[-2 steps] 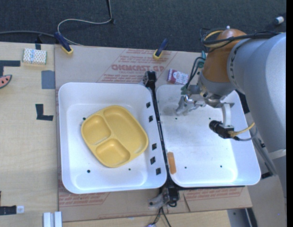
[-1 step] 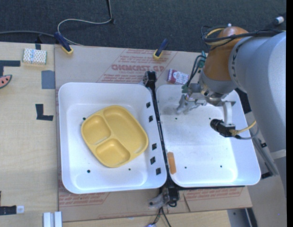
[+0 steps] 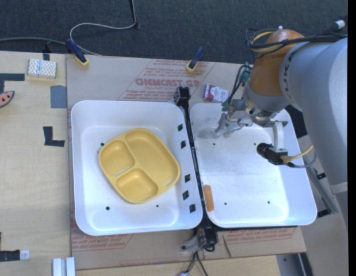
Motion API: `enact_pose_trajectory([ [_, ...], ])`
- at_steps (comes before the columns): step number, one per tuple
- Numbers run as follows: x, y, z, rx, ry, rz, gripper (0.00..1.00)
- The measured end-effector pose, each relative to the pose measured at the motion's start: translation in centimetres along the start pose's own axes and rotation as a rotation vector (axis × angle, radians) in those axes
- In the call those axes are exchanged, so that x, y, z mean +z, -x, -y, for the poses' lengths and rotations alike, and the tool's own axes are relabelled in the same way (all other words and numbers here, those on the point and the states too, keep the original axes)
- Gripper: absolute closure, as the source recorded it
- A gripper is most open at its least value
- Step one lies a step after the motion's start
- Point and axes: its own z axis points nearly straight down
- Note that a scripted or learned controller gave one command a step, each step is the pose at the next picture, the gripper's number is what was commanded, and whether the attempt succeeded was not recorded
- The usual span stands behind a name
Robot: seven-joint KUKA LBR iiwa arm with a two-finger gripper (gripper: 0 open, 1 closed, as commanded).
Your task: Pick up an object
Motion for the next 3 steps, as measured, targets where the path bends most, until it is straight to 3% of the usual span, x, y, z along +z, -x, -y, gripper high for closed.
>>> enact_pose_trajectory([
  [1, 0.0, 0.0, 0.0, 0.0, 0.0, 0.0, 0.0],
  [2, 4.6, 0.1, 4.1, 0.004, 0.003, 0.006, 0.0],
  [3, 3.7, 0.2, 4.0, 0.004, 0.005, 0.007, 1.0],
])
